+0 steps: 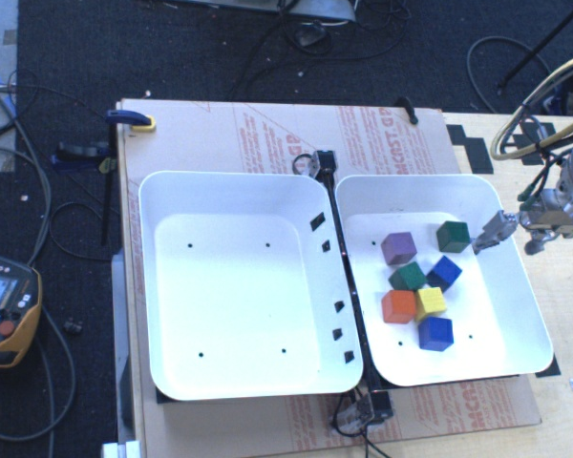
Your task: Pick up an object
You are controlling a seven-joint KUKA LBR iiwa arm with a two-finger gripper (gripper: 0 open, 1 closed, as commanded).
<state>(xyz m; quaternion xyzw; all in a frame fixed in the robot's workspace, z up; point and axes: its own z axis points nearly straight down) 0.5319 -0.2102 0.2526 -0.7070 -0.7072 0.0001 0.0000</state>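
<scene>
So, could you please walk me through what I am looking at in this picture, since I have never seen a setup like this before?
This is one picture from a camera fixed above a workbench, looking down at a slant. On the bench sit two shallow white bins side by side: the left bin and the right bin. The machine is a robot arm that reaches in from the right edge; its gripper, a two-finger claw, hangs over the right bin's far right side.

In the right bin lie seven small blocks close together: a purple block, a dark green block, a green block, a blue block, an orange block, a yellow block and another blue block.

I see nothing held in the gripper; all blocks rest in the bin. The job is to pick one up.
</scene>
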